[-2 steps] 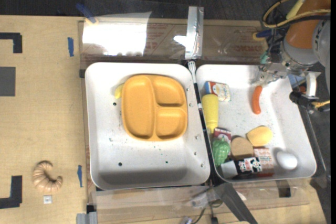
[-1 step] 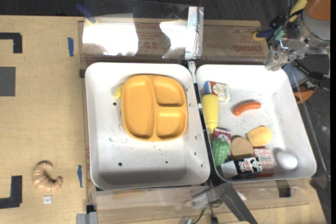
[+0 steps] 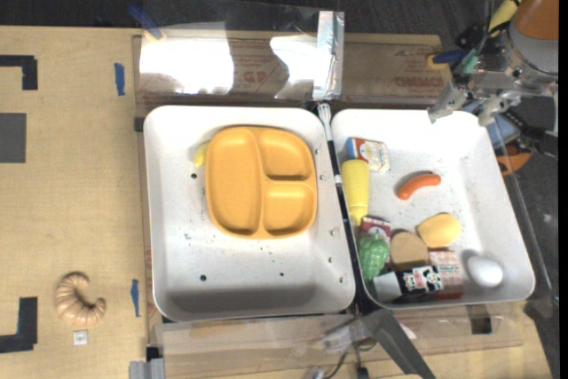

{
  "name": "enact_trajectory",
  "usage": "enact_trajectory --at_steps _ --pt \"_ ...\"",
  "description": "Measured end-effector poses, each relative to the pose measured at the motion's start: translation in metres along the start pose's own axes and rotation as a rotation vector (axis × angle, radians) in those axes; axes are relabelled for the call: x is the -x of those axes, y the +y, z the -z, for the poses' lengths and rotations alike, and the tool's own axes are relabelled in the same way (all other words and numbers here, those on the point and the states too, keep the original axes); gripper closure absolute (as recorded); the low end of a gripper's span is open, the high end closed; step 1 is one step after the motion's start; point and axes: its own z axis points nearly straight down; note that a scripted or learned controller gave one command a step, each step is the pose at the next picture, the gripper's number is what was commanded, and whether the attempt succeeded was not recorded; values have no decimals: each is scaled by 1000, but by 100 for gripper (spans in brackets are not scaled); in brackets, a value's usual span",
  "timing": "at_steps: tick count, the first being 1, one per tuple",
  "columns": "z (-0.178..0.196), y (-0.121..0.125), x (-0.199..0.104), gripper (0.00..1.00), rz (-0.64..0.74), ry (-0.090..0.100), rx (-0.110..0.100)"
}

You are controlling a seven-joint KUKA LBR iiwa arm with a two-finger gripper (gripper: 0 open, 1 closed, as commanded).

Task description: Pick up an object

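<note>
The gripper (image 3: 461,102) hangs over the far right corner of the right bin (image 3: 506,191), touching nothing visible; how it is set cannot be told. An orange sausage-shaped toy (image 3: 418,184) lies nearby among other items, the arm (image 3: 537,22) cut off at the frame's edge

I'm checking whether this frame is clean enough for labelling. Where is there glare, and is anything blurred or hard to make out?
Camera view: strong glare washes out the clear plastic sheet behind the bins; the yellow tray and the orange sausage read sharply; the end effector at the right bin's far corner is dark and cluttered, hard to make out; the silvery object is blown out by reflection.
</note>
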Motion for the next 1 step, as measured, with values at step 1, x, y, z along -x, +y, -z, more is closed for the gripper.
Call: enact_trajectory --at_steps 1 --pt "-142 -57 17 0 -87 2 -11"
